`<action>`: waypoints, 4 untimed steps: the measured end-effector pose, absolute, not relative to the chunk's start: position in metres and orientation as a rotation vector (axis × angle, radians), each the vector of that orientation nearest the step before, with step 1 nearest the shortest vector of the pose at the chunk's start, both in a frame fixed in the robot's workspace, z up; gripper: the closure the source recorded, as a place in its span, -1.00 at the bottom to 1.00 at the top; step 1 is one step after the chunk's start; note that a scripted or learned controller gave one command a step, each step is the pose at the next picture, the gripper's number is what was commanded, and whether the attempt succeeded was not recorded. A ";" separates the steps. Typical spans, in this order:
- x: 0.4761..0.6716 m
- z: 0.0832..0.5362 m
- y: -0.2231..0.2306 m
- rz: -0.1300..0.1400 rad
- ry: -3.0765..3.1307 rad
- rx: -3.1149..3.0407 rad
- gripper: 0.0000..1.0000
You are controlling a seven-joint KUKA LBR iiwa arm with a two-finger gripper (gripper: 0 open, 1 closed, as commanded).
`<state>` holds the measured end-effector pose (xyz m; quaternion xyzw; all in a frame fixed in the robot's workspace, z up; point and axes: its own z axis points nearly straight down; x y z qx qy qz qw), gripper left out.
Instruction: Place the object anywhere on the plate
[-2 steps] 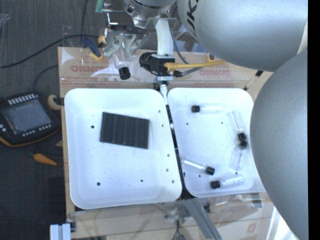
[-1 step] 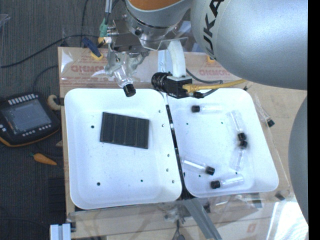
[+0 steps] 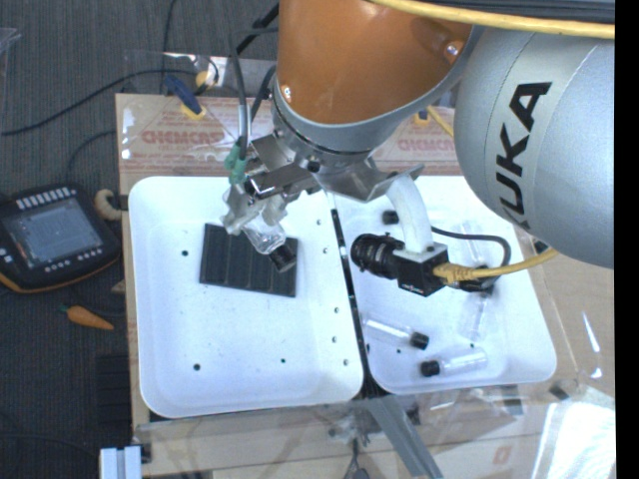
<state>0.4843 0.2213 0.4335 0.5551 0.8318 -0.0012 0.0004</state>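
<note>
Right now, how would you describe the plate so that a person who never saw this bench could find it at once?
Look at the left white bin of the two on the bench. Near its upper middle lies the plate, directly below the gripper. It is a flat, dark, ribbed rectangle, unlike the small clear vials with black caps in the right bin.

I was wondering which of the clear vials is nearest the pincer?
The vial over the dark plate in the left bin; the others lie in the right bin.

The bins [image 3: 160, 367] looked like smooth, slightly glossy white plastic; the dark plate [image 3: 235, 262] was matt and ribbed; the vials [image 3: 454, 364] were clear plastic.
</note>
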 end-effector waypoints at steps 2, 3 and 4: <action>0.484 0.399 0.233 -0.006 2.297 2.143 1.00; 0.554 0.433 0.228 -0.003 2.574 1.800 1.00; 0.530 0.389 0.226 -0.007 2.211 2.233 1.00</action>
